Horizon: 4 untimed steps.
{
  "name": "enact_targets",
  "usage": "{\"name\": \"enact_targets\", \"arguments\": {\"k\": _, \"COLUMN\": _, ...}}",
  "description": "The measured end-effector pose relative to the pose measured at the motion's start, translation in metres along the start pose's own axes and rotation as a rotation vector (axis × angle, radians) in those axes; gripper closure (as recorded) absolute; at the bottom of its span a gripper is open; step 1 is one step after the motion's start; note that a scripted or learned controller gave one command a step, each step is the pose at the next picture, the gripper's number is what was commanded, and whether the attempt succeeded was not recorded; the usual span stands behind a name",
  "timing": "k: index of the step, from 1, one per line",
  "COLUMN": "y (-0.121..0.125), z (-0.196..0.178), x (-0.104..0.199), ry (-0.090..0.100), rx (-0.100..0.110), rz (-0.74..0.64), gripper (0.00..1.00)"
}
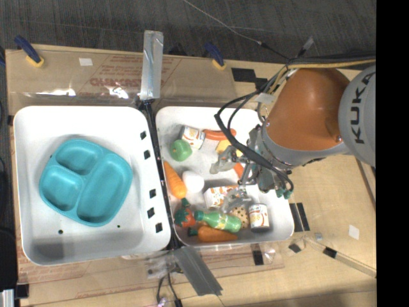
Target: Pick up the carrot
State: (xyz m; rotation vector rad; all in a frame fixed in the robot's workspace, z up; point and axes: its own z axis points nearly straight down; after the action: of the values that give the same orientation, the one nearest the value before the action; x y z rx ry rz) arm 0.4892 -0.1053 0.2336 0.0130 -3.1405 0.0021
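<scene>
A: Start with the big things?

B: The grey arm with the orange band (305, 110) reaches over the right-hand shallow white plastic bin (165, 121) on the bench. The left white bin (25, 171) holds a teal, three-compartment plastic plate (86, 181).

A: And the carrot?

B: The orange toy carrot with a green top (175, 180) lies against the right bin's left wall, long axis running roughly up and down the view, just beside a white ball (193, 184). Other orange pieces lie nearby, so that's my best reading.

A: The gripper?

B: The two-finger gripper (238, 171) hangs above the bin's middle. I cannot tell how its fingers are set. The carrot lies to its left in the view, across the clutter, so the move looks like a sideways shift that way.
</scene>
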Motion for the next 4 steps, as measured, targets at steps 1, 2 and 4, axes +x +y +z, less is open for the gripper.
{"name": "enact_targets", "arguments": {"k": 1, "y": 0.015, "z": 0.135, "x": 0.005, "ry": -0.009, "rx": -0.001, "rz": -0.026, "gripper": 0.0}}
{"name": "enact_targets", "arguments": {"k": 2, "y": 0.002, "z": 0.142, "x": -0.023, "ry": -0.001, "rx": -0.002, "rz": 0.587, "gripper": 0.0}}
{"name": "enact_targets", "arguments": {"k": 4, "y": -0.002, "z": 0.141, "x": -0.095, "ry": -0.003, "rx": -0.002, "rz": 0.099, "gripper": 1.0}}
